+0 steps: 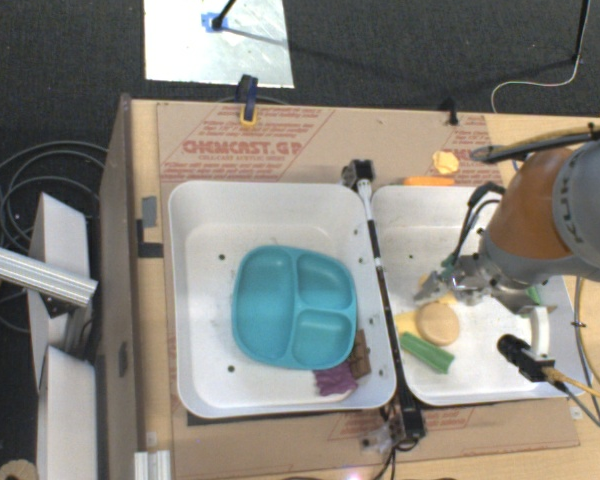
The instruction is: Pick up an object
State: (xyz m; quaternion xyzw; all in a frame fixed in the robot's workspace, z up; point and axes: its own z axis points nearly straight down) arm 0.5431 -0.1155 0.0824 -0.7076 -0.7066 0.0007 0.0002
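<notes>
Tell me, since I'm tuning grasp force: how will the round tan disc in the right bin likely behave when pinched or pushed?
The tan disc looks flat and smooth, so it would probably slide rather than roll when pushed. Its low profile may make a top pinch slip off. It touches the green piece, which would likely shift with it. The gripper sits right beside it.

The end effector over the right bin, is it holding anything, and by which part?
Cannot be told. The end effector sits low in the right bin, just above the tan disc, but nothing visibly sits between its tips.
</notes>
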